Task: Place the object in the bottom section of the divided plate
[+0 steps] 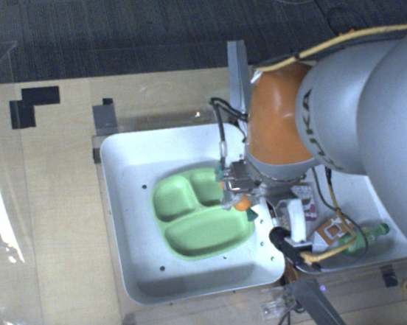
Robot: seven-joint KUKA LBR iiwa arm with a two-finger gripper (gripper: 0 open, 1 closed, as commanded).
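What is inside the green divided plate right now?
The green divided plate in the left bin shows bare green in all three sections. Its right edge is covered by the gripper, where a small orange object peeks out; whether that sits in the plate is unclear.

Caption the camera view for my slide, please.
Arm's gripper hovers at green divided plate's right rim, orange object beneath.

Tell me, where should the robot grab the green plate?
Probably the left rim, from straight above. The green plate lies flat in the white bin, so only its raised edge offers a hold, and the arm covers its right side.
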